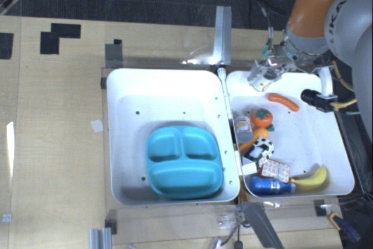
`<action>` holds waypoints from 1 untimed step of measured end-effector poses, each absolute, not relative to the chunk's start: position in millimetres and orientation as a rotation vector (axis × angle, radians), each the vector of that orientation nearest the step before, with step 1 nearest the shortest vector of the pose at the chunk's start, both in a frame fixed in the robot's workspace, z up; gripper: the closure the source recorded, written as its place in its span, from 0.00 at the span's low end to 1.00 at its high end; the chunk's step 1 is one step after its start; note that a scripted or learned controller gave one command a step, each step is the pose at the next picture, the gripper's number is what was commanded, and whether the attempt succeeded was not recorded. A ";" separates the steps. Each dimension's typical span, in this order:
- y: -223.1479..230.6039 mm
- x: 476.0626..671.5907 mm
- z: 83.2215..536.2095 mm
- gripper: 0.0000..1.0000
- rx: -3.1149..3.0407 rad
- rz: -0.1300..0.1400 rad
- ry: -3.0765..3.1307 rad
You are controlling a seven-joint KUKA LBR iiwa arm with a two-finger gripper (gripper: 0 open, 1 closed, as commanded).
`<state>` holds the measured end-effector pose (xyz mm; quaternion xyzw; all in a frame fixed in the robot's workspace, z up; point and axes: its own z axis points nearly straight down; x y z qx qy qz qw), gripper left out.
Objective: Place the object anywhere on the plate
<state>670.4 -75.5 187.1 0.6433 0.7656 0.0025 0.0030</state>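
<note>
The task names no particular object; the loose things lie in the right-hand shallow white bin (344, 160): an orange-red sausage-shaped toy (283, 102) at its 12 o'clock; below that a round orange tomato-like toy with a green top (262, 118); a black-and-white spotted piece (260, 150) near the centre-left; a flat red-and-white patterned packet (274, 169) and a blue bottle lying on its side (267, 186) at 7 o'clock; a yellow banana (310, 179) at 5 o'clock. The light-blue three-compartment plastic plate (185, 161) sits toward 6 o'clock of the left-hand white bin (125, 125). The grey arm's gripper (263, 74) hangs at 11 o'clock of the right bin, just beside the sausage toy; whether it is open or closed I cannot tell.
</note>
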 end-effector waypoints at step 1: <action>-74.0 672.4 199.5 1.00 2.009 0.015 2.400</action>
